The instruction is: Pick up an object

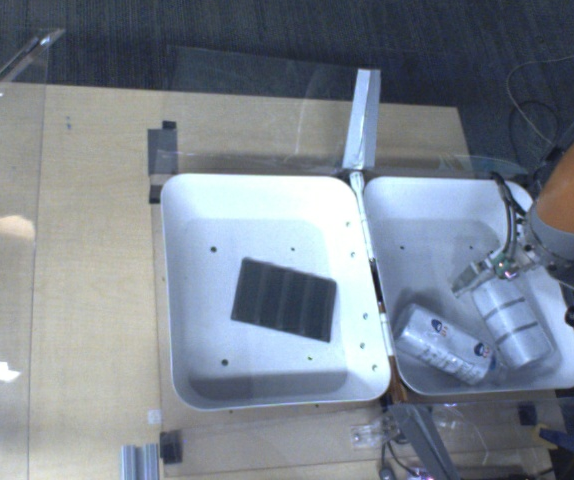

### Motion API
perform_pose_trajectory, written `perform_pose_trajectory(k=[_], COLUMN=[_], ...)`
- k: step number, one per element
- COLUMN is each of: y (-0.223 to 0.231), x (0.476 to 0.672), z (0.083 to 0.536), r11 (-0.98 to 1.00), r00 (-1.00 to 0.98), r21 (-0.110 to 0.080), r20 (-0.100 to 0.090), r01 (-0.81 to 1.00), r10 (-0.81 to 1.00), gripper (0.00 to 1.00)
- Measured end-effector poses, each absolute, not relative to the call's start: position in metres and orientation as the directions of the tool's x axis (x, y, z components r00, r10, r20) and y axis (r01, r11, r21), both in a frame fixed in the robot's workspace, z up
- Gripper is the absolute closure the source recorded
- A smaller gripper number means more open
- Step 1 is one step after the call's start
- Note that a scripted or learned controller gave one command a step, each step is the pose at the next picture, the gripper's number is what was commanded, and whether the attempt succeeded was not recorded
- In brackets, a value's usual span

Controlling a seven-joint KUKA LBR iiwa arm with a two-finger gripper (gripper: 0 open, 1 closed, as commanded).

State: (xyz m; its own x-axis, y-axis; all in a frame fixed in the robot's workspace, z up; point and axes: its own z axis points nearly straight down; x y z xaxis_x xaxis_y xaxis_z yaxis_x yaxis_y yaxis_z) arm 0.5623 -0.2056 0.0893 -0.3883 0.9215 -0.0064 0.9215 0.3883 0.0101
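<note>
A grey arm (573, 203) is reaching into the right bin (422, 213), its gripper (479, 276) hovering just above a silver can (441, 343) lying near the front wall; finger position cannot be determined. A dark ribbed pad (284, 299) is lying in the left bin (192, 268).

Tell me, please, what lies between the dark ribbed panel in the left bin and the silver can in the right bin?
In the camera view, between the dark ribbed panel and the silver can lie bare white bin floor and the two bins' adjoining rims.

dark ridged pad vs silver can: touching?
Apart. The camera view shows the dark ridged pad lying in the left bin, the silver can in the right bin, with both bin walls between them.
</note>
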Motion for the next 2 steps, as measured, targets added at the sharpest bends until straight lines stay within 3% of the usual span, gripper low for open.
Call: perform_pose_trajectory(k=[1,2], y=[-0.204,-0.206], x=[0.649,0.591], z=[0.088,0.089], r11=[0.237,0.348], r00=[-0.237,-0.348], r21=[0.008,0.008], r20=[-0.004,-0.005], r01=[0.971,0.937], r10=[0.972,0.937], gripper=[0.00,0.00])
